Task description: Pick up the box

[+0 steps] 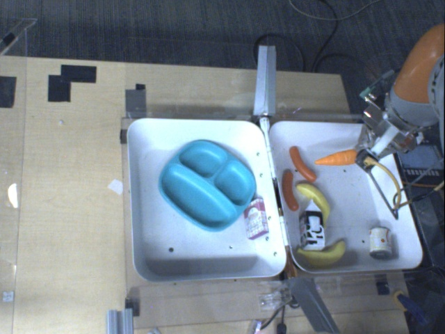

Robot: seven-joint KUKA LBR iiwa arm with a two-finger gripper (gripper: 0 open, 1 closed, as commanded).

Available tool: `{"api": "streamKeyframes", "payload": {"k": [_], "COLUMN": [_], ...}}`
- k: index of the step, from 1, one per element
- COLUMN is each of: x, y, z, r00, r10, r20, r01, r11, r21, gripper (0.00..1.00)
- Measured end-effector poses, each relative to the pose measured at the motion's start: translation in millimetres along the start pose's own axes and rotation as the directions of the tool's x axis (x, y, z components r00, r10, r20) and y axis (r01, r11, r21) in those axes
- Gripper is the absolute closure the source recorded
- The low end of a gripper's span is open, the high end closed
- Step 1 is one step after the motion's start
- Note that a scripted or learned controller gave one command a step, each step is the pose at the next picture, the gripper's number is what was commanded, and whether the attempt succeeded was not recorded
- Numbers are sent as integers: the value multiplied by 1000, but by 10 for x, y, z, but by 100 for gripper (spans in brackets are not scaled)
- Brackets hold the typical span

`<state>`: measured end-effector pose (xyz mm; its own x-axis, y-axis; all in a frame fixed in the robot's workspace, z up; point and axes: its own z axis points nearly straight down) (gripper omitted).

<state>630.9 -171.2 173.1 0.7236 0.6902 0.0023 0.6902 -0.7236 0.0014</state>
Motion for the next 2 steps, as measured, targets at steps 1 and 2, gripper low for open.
{"api": "streamKeyframes", "payload": {"k": [1,2], "x": [553,638], "y": [-362,-518], "z": [-754,-1151], "r00": [998,995], "r10": [-63,-95], "r20": [-2,-2], "r01": [63,95], "r11": [998,995], "r21": [-2,-2], "gripper": [100,100]}}
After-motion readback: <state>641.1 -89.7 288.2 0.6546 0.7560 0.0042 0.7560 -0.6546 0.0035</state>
